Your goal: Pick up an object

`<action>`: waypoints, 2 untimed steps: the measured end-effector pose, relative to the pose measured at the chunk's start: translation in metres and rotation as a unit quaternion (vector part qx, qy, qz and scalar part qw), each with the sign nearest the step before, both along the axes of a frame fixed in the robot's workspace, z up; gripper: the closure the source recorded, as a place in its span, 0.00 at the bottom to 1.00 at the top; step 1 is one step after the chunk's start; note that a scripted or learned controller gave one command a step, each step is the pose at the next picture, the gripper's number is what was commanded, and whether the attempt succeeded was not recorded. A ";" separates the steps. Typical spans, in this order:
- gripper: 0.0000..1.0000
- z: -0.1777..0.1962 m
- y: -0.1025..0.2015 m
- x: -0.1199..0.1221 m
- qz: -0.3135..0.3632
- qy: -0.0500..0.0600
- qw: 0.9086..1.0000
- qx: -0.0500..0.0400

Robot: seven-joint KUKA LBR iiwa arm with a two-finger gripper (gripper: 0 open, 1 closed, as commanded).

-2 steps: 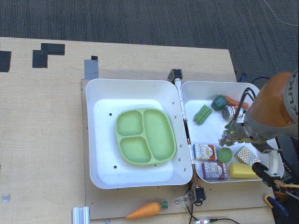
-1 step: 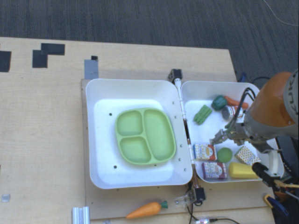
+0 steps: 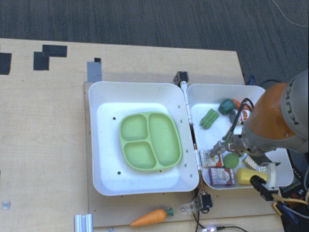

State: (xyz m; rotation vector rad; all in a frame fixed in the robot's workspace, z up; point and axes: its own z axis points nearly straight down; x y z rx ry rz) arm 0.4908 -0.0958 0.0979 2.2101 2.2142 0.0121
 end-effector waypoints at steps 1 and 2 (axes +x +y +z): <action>1.00 0.012 -0.001 0.003 0.001 -0.007 1.000 -0.002; 1.00 0.131 0.045 0.054 0.002 0.005 1.000 0.002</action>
